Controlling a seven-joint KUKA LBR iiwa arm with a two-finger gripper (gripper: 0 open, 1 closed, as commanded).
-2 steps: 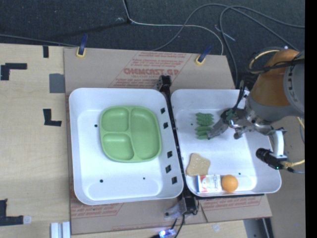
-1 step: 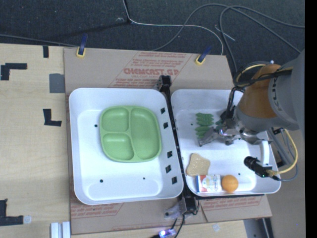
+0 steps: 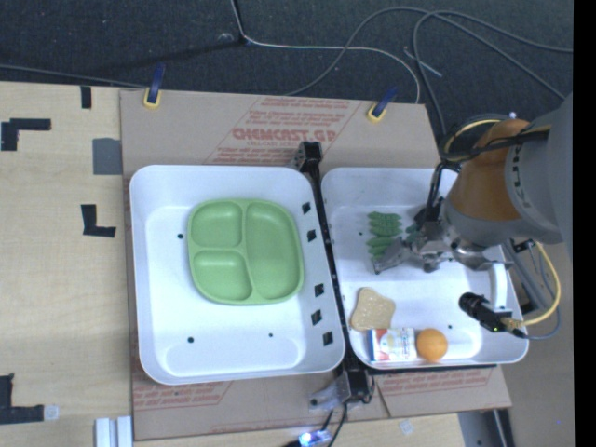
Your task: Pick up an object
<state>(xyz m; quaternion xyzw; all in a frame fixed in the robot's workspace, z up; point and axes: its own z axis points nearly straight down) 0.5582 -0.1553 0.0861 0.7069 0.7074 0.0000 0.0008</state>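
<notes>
Right now, my claw (image 3: 399,255): low in the right bin (image 3: 346,186), fingertips just beside the green leafy item (image 3: 381,230); whether they are parted or gripping it I cannot tell
Green leafy item: upper left of the right bin
Bread slice (image 3: 372,309), carton (image 3: 393,345), orange (image 3: 431,345): near the front wall
Left bin (image 3: 158,203): holds a green divided plate (image 3: 246,250)

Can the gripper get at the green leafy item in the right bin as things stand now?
Probably yes. The gripper sits low in the right bin, right beside the green leafy item, with nothing between them. The bread slice and orange lie apart, nearer the front.
</notes>
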